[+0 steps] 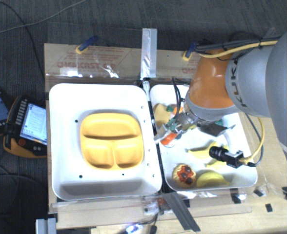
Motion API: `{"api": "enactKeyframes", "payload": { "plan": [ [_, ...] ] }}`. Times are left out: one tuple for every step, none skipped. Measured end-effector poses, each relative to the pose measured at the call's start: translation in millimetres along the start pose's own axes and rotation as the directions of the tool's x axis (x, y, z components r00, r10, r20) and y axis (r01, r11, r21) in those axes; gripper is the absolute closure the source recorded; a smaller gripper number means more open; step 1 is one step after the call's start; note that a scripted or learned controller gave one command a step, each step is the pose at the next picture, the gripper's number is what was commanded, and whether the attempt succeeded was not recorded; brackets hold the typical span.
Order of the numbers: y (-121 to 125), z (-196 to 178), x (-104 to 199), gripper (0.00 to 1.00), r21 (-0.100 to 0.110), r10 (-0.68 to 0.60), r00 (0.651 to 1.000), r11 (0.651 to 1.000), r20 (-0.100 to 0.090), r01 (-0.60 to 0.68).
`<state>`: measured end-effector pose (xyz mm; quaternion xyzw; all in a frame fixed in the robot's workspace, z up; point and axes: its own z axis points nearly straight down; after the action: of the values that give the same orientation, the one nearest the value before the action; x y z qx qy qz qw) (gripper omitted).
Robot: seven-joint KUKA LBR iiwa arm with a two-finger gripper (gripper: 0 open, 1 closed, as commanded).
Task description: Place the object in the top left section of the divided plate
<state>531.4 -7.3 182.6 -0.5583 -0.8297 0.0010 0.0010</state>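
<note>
the surface (60,52) is a brown board that carries two shallow white bins side by side, on a dark carpet floor (26,13). the arm (251,82), grey with an orange band (209,84), comes in from the right and leans over the right bin (246,179). the left bin (65,130) holds only the divided plate (112,139), yellow, lying flat in the middle of this bin. its top section is one wide part and below it are two smaller parts; nothing lies in any of them.

a grey strip (149,52) stands between the two bins at the far side, and two blue and yellow clamps (87,44) hold the board at its far edge. left of the surface, on the floor, lies a hand controller (29,128) with a lit screen.

in the right bin the gripper (175,126) is low, near the wall between the bins. just at its tip i see an orange-red object (168,138) with some green, maybe a toy carrot, but i cannot tell if the jaws are apart, together or clamped on it, because the wrist hides them. a pale yellow object (160,112) lies beside it, toward the far side. nearer the front of the bin are a yellow banana-like piece (202,150), a yellow-green fruit (211,179) and a small red and brown object (183,173), touching or almost touching the fruit. a black cylinder with a cable (226,155) hangs above these things.
</note>
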Motion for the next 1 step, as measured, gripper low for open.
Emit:
{"api": "enactKeyframes", "payload": {
  "plan": [
    [12.7, -0.3, 17.5, 1.0, 0.001, -0.154, 0.988, 0.988, 0.002, 0.154]
  ]
}}
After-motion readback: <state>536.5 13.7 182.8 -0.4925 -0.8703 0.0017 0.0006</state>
